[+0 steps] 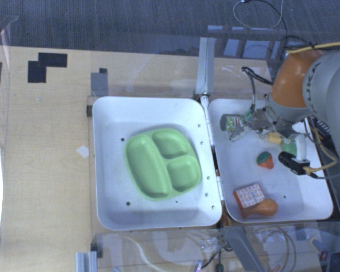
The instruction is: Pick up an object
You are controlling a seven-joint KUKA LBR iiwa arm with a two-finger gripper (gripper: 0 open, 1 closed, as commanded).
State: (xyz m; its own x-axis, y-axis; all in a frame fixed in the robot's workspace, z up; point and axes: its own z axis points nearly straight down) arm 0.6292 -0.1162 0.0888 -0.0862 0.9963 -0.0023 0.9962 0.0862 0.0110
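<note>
Two white bins sit side by side on the bench (45,169). The left bin (107,208) has a green plate (161,163) with three parts in its middle. There is bare white floor all around the plate.

The right bin (317,205) holds the small things. A little can (232,122) lies in the far left corner, close to the wall next to the left bin. A red strawberry toy (265,160) sits near the middle. A box with little squares on it (249,195) is by the near edge, and it touches an orange toy (265,208) on its right. The floor between the can and the box is bare, so the left side of that bin has lots of room.

The arm (328,89) comes in from the right, over the far right part of the right bin. Its orange band (289,84) is up high, and the wrist bends down and to the left. The gripper (249,121) is low, just beside the can on its right. I cannot tell if it touches the can, or if the gripper is open or closed.
</note>
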